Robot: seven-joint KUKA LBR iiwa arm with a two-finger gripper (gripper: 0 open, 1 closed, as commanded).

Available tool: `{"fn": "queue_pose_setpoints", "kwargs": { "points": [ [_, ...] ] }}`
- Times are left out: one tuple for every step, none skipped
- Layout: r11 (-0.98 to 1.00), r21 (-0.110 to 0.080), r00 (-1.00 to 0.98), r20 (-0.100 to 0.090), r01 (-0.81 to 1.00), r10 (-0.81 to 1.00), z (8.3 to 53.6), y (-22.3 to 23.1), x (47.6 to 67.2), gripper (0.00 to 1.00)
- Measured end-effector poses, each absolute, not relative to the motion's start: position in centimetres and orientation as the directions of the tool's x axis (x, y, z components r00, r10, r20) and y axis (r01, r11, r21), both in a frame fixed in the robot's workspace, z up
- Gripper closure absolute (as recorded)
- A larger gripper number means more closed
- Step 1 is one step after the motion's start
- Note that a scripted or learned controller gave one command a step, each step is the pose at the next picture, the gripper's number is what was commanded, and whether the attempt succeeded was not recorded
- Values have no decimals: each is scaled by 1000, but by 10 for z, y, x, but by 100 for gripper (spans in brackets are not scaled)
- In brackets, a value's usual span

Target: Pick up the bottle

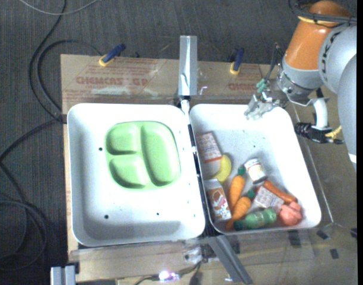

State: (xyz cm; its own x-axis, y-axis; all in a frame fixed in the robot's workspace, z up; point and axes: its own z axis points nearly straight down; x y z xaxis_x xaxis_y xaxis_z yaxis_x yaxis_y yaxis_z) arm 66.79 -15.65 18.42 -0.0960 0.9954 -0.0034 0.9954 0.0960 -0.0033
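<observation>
I see the green bottle (256,218) lying flat along the near wall of the right bin (300,153), long axis left-right; which end is the cap I cannot tell. I'd close across its width, clear of the carrots (237,190). The gripper (260,107) hovers at the far rim, fingers apparently parted, empty.

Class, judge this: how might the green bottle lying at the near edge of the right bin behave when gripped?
The green bottle lies on its side and looks rounded, so it may roll. Carrots and packets crowd it, probably shifting too.
</observation>
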Motion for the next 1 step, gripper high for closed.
{"fn": "queue_pose_setpoints", "kwargs": {
  "points": [
    [117, 0, -117, -2, 993, 993, 298, -183, 669, 100]
  ]
}}
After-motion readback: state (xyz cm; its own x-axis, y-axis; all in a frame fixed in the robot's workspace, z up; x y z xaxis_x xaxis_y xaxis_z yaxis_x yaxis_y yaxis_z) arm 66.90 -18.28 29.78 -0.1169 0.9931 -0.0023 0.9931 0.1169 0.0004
